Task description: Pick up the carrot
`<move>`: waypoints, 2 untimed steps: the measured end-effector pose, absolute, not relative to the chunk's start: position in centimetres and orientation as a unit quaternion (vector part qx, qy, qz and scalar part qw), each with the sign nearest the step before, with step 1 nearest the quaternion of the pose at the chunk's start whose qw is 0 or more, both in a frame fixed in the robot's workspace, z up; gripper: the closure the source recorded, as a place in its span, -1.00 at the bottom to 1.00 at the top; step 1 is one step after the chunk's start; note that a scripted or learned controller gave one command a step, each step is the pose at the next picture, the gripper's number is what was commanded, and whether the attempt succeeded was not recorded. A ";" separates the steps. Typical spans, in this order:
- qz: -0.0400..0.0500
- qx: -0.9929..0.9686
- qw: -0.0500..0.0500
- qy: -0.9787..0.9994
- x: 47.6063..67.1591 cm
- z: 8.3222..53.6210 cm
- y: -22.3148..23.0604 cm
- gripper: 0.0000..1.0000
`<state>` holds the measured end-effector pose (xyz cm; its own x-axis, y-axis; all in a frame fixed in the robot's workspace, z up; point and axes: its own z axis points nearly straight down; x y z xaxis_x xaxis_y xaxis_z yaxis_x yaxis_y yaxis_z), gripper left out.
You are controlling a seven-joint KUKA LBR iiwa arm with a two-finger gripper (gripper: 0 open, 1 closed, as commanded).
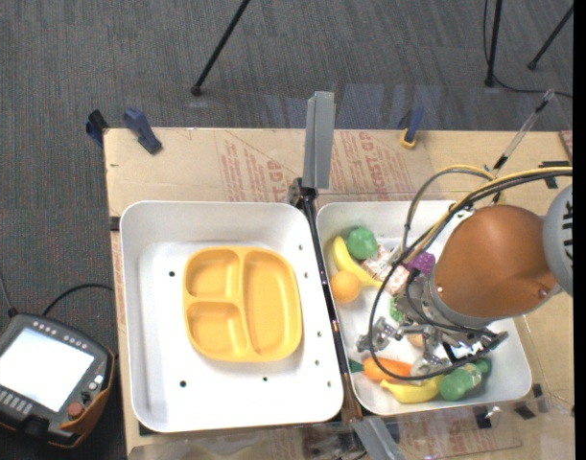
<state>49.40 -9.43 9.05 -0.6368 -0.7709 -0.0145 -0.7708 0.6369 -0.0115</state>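
Note:
The carrot (386,367) is a small orange piece with a green tip. It lies near the front of the right bin (519,372), just above a yellow banana-shaped toy (412,389). My gripper (414,340) hangs low over the bin's middle, directly behind and slightly right of the carrot, under the arm's orange band (489,262). The wrist and its cables hide much of the gripper and the toys below it. I see nothing held.
The right bin also holds a green toy (362,241), a banana (347,260), an orange ball (345,286), purple grapes (423,260) and a green item (461,382) at the front right. A yellow divided plate (243,303) lies in the left bin (149,257).

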 end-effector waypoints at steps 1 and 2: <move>0.001 -0.426 0.006 0.905 49.2 9.8 -9.1 1.00; 0.001 -0.561 0.002 0.828 51.2 18.8 -2.3 1.00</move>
<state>51.23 -2.31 18.75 -0.3703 -0.9289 -0.0053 -0.9289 0.3703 -0.0008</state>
